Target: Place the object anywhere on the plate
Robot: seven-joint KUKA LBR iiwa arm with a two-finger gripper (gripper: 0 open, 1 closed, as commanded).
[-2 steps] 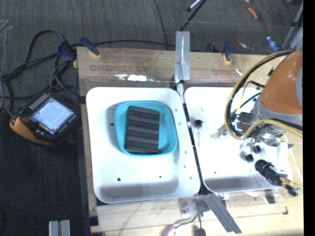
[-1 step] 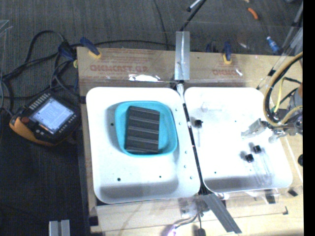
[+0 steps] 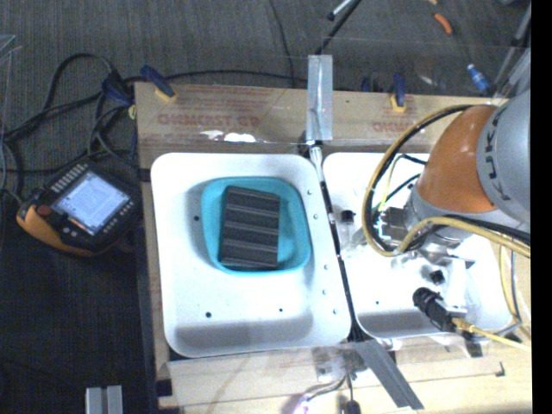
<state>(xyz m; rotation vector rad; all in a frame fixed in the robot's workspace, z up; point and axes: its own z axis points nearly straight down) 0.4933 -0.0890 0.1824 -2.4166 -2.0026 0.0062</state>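
- Two shallow white bins are seen side by side on a wooden bench (image 3: 259, 119); the left bin (image 3: 177, 257) and the right bin (image 3: 379, 304) are divided by a thin ridge where their rims meet.
- A teal plate (image 3: 297, 231) is lying in the far half of the left bin, roughly centred between that bin's left and right walls.
- A dark grey ribbed block (image 3: 250, 227), the task's object, is resting on the plate, set slightly askew, with the plate's teal rim exposed around it on all sides.
- The grey arm (image 3: 509, 158), with its orange band (image 3: 457, 162), is reached in from the right and is placed over the right bin, well apart from the plate and the block.
- The gripper (image 3: 440, 274) is pointed down into the right bin beneath a cluster of yellow and black cables (image 3: 388, 188); whether its fingers are released or clenched cannot be told, since they are hidden by the wrist.
- No object is seen between the fingers.
- A handheld control pendant (image 3: 82, 210) with a lit screen is lying on the dark floor left of the bench.
- A metal upright (image 3: 320, 97) is fixed at the far edge of the bench, between the two bins.
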